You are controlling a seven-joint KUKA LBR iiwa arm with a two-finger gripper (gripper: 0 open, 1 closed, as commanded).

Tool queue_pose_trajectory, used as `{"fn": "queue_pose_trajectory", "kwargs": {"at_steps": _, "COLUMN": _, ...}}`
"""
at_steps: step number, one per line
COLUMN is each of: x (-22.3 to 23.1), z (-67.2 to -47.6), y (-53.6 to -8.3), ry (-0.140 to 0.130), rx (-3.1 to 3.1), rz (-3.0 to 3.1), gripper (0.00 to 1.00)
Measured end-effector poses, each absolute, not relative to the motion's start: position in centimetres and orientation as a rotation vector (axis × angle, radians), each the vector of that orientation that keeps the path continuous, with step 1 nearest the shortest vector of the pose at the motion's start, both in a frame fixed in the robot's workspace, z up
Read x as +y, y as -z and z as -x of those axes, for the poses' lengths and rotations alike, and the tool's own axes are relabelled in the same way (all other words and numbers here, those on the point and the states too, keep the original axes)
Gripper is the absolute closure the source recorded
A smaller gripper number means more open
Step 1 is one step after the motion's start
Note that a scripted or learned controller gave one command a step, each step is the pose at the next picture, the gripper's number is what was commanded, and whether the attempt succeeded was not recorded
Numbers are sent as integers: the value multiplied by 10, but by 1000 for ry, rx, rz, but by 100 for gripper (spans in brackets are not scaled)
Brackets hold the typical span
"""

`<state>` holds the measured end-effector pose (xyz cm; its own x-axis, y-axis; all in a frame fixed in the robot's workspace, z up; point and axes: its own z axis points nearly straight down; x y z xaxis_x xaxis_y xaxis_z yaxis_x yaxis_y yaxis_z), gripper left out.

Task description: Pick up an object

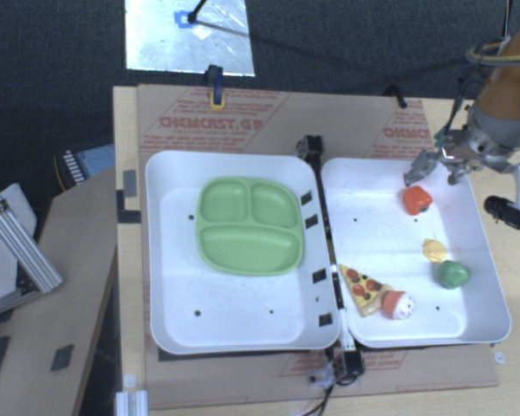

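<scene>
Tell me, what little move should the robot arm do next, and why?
Probably lower straight down a little. The gripper hangs open just above the red-orange toy near the far side of the right bin, and nothing sits between its jaws yet, so a short drop would likely bring them around the toy.

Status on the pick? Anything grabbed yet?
Done: nothing lifted yet. The red-orange toy, yellow piece, green ball, pizza slice toy and red-and-white toy all lie in the right bin. In hand: the gripper hangs open just above the red-orange toy, with nothing between its fingers. Left: descend, close on an object and lift. The green divided plate sits in the left bin.
</scene>
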<state>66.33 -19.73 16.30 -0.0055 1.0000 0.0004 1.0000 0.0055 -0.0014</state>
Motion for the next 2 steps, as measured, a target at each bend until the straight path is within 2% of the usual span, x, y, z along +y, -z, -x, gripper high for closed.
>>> {"fn": "queue_pose_trajectory", "kwargs": {"at_steps": 1, "x": -190, "z": -657, "y": -104, "ry": -2, "rx": -2226, "rz": 2213, "gripper": 0}}
{"fn": "queue_pose_trajectory", "kwargs": {"at_steps": 2, "x": -190, "z": -658, "y": -84, "ry": 0, "rx": -2229, "rz": 2215, "gripper": 0}}
